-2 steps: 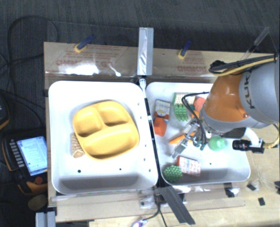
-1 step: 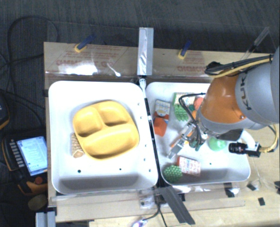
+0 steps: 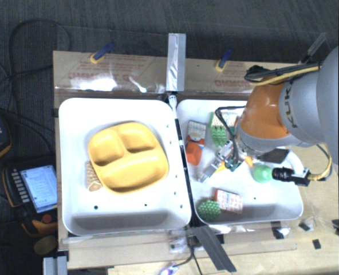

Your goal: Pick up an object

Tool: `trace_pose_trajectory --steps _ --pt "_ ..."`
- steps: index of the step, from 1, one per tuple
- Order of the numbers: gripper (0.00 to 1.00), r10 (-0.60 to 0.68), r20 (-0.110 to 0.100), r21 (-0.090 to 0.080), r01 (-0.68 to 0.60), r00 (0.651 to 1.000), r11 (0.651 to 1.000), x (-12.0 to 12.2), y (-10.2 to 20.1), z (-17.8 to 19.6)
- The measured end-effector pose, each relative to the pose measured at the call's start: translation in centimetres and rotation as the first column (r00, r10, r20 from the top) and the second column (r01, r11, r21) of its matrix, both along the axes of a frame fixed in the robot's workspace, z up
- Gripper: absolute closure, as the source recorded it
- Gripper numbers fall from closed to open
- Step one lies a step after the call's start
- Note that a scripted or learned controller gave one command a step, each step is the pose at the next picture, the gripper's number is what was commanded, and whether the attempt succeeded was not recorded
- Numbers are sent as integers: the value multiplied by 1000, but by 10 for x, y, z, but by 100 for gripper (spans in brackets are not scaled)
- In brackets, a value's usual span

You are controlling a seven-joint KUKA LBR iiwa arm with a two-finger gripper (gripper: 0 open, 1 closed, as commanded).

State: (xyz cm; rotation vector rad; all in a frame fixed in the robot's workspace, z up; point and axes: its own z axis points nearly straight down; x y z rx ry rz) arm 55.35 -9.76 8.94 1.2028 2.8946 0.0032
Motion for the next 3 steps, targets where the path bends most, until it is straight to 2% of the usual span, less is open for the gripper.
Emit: trace_pose_trajectory --steps 1,2,3 --pt "0 26 2 -3 -26 1000 1000 1 -1 0" --pt "0 15 9 -5 -15 1000 1000 -10 -2 1" --pt "0 -60 3 -2 60 998 998 58 -19 0"
